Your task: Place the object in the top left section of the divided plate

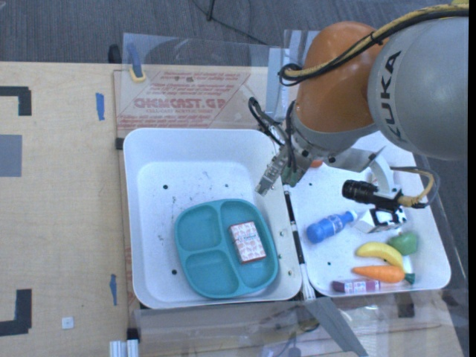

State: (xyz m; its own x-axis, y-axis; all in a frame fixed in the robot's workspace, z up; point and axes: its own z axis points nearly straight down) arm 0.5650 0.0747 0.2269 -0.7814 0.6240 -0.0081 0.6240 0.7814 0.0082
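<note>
gripper (279,172) hung over the divider between the bins, finger state unclear; pink packet (248,242) lay in teal divided plate (195,236).

Bench top (59,199): pale wood grain, matt. Both bins, left (149,192) and right (327,262): white plastic, smooth; the left one's floor is dotted with dark specks. Divided plate (204,251): teal plastic, smooth, soft sheen. Packet (248,242) on it: printed wrapper, looks like paper or foil, cannot tell which. My orange band (338,73): glossy, with highlights. My grey casing (424,80): satin, smooth. My pincer (281,173): dull metal look. Blue bottle (329,225), banana (380,252), carrot (379,273): smooth plastic. Clear sheet (201,54) behind the bins: glossy, reflective.
</note>
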